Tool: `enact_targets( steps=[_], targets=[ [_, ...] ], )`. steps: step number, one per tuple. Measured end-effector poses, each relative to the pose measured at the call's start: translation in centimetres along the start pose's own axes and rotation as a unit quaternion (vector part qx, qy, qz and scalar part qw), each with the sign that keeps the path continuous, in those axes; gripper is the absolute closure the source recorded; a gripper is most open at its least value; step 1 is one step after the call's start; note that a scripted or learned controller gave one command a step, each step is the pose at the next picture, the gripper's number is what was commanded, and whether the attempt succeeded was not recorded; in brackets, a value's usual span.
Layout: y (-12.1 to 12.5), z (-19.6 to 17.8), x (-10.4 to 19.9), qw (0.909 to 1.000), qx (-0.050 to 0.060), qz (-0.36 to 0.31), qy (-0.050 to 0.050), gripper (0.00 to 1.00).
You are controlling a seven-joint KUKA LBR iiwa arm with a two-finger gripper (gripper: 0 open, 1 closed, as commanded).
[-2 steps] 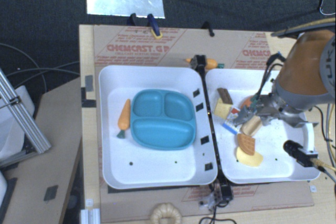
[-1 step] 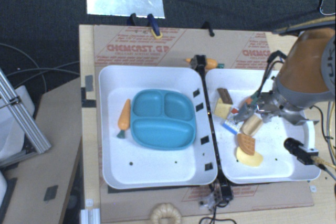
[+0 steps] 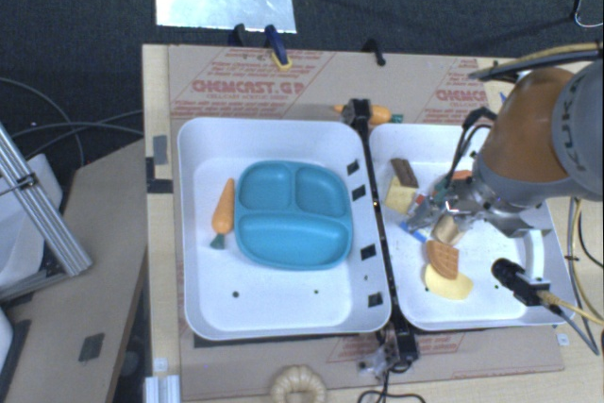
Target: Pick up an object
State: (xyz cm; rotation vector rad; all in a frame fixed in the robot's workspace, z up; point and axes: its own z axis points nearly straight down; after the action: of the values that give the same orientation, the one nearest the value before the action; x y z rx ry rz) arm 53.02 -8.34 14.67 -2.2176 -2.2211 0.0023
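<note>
**Arm's down in the right bin, going for the toy food**

Left bin [image 3: 203,297] has a blue plate [image 3: 288,212] and a carrot [image 3: 223,206]. The arm [image 3: 533,142] is over the right bin [image 3: 491,311], with the gripper [image 3: 442,214] low among light, hard, probably slippery plastic toys. I'd pinch the waffle [image 3: 442,258] across its flat sides. Can't tell how wide the gripper's open or if it's got anything.

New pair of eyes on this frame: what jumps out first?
The bright blue divided plastic plate fills the middle of the left white bin, with an orange toy carrot beside it. In the right white bin, the end effector sits low among small toy food pieces.
</note>
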Motion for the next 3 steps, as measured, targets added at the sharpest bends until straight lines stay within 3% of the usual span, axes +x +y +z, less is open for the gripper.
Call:
enact_targets(
  steps=[1, 2, 3],
  targets=[
    [0.1, 4.2, 0.0, 1.0, 0.0, 0.0, 0.0, 0.0],
    [0.5, 5.8, 0.0, 1.0, -0.006, 0.001, -0.001, 0.0],
    [0.8, 4.4, -0.4, 0.9999, -0.014, 0.001, -0.006, 1.0]
  ],
)
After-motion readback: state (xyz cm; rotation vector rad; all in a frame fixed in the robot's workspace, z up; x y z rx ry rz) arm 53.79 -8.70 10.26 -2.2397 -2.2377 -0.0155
